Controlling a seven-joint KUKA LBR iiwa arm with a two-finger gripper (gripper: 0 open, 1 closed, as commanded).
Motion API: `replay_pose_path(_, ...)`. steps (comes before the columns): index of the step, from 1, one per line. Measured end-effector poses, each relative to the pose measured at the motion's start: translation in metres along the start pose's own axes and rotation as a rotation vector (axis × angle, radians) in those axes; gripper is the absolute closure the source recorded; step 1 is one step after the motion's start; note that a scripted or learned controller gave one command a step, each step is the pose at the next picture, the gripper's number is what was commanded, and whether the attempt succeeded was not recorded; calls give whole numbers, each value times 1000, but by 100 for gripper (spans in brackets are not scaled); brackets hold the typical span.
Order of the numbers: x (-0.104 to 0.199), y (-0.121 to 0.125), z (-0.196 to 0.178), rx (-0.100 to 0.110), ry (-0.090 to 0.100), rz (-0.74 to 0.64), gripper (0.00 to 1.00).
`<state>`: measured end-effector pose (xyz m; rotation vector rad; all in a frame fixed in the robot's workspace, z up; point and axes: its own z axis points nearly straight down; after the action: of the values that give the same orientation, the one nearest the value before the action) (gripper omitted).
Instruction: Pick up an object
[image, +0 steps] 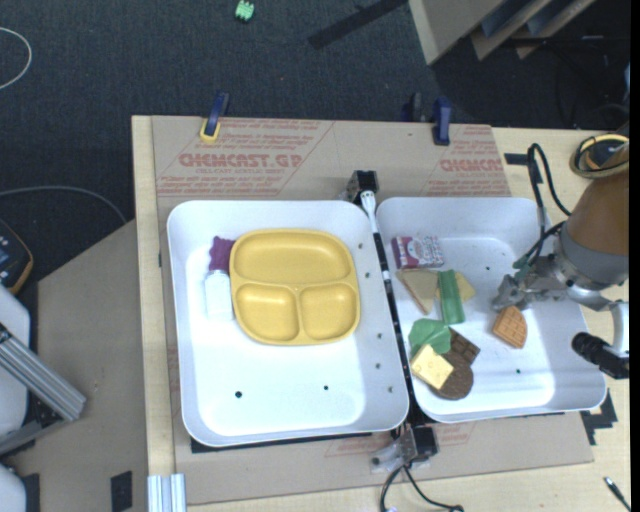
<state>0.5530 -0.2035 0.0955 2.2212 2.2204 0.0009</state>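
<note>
The right bin (530, 390) holds several play foods: a waffle-patterned orange piece (510, 326), a green strip (450, 296), a tan wedge (420, 290), a pink-labelled packet (417, 251), a green leaf shape (432, 333), a yellow block (432, 367) and a brown round piece (458, 381). My gripper (512, 294) reaches in from the right and hangs low in this bin, just above and left of the waffle piece. Nothing shows between its fingers.
In the left bin (270, 400) lies a yellow divided plate (295, 285), with a purple item (220, 252) and a white bottle (217, 295) at its left edge. Clamps (211, 120) sit on the board's far edge. A black cable (540, 190) runs by the arm.
</note>
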Motion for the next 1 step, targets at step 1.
replay_pose_path(1,8,5,-49,-5,-3,-2,100)
